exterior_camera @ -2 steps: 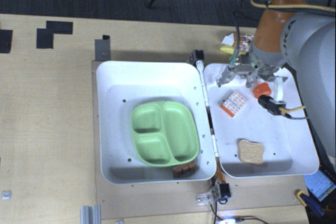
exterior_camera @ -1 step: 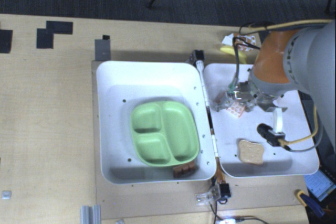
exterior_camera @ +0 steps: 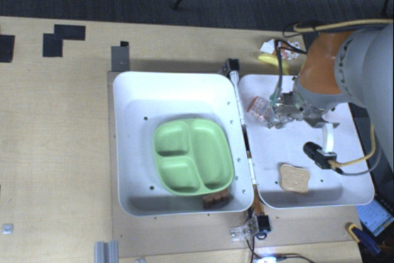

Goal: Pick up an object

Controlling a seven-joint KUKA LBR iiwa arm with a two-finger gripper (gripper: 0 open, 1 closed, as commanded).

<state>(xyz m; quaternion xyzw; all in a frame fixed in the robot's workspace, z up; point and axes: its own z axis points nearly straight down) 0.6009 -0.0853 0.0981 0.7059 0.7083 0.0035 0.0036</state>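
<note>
Over the right bin (exterior_camera: 345,191), the hand (exterior_camera: 278,115) is lowered beside a clear crinkled packet (exterior_camera: 259,108), presumably for a grasp; its state cannot be told. A bread slice (exterior_camera: 294,178) lies near the front wall; a green tray (exterior_camera: 192,155) occupies the left bin (exterior_camera: 132,95).

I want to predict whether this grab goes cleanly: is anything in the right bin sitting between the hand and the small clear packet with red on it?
Nothing visible does. The hand sits right beside the packet in the right bin. The tan bread slice lies apart, toward the near wall.
</note>
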